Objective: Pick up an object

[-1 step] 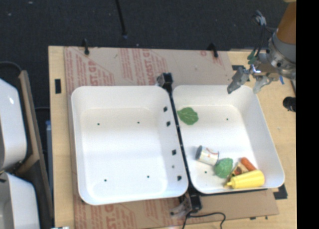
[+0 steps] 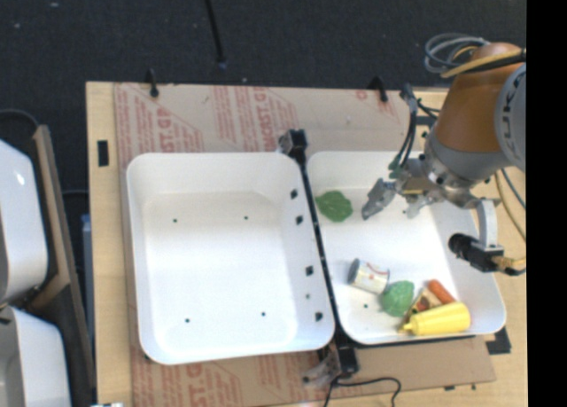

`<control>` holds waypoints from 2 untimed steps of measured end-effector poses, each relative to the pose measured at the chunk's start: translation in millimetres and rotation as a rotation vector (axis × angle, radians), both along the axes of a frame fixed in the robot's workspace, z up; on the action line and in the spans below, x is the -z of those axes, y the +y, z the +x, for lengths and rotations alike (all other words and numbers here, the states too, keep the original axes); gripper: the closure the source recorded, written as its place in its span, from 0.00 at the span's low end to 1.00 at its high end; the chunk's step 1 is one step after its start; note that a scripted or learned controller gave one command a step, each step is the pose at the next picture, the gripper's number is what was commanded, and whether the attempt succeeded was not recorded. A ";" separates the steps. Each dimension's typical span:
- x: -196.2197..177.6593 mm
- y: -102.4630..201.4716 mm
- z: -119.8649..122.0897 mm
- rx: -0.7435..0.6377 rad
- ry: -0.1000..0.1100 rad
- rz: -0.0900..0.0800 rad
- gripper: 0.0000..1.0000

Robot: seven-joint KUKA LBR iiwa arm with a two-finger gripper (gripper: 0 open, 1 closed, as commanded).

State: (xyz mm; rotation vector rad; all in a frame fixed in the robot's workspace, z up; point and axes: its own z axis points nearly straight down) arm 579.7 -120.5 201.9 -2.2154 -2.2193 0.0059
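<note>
Hand (image 2: pixel 396 200) of mine hangs over the right bin (image 2: pixel 461 246), its two fingers spread apart with nothing between them. Behind it my arm (image 2: pixel 478 121) is cut off at the picture's right edge. Just left of my fingertips lies a green lump (image 2: pixel 335 206); its exact shape is hard to make out.
</note>
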 end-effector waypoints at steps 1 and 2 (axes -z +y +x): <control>106.9 21.4 41.8 0.001 0.002 0.000 0.00; 101.1 24.4 43.8 0.002 -0.007 -0.001 0.00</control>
